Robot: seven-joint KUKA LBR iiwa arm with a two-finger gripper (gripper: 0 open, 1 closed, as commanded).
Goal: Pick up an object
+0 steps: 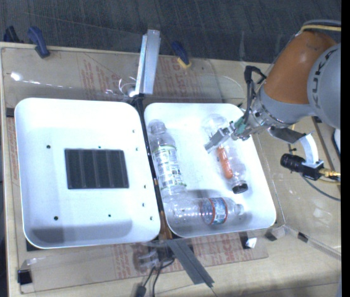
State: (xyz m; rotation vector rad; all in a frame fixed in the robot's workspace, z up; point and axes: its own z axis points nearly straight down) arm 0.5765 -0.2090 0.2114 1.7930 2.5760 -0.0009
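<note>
Arm reaches in from the right, grey with an orange section, end effector [223, 136] over the far-right part of the right white bin [263, 184]. Can't tell if the end effector is open or closed; nothing visibly gripped.

Right bin contents:
- clear plastic water bottle with white label [165, 159], lying lengthwise along the left wall, cap toward the far side
- second clear plastic bottle with blue-red label [206, 210], lying crosswise along the near wall, its left end near the first bottle's base
- small clear bottle with orange contents and dark cap [230, 169], just near-side of the end effector, cap pointing near-right
- a clear plastic item [212, 124] at the far side, beside the end effector; too washed out to identify

Left white bin [33, 209] has a dark ribbed rectangular panel [96, 168] in its floor. Both bins sit on the tan table [298, 258].
</note>
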